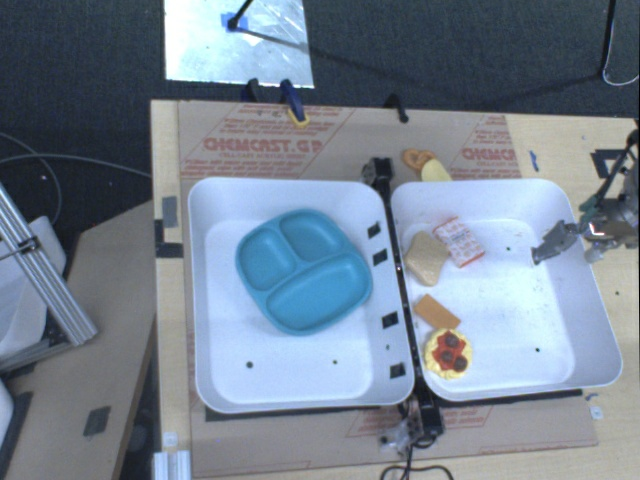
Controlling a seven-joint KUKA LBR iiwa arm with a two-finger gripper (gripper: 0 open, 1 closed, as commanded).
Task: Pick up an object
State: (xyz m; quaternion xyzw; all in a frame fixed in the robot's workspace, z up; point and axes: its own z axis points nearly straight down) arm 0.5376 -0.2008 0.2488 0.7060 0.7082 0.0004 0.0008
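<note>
The right bin (560, 363) holds several small toys on its left side. A tan bread-like piece (426, 258) lies beside a white and red packet (459, 241). Below them sit an orange slab (436, 312) and a yellow round piece with red and dark toppings (447, 352). My gripper (565, 238) hangs over the bin's right side near its far right wall, well apart from all the toys. Nothing shows in its grasp.
The left bin (225, 368) bears a blue divided plate (303, 270). An orange and a yellow toy (427, 165) lie on the bench behind the right bin. A blue clamp (293, 103) and a shiny sheet (237, 28) are at the back.
</note>
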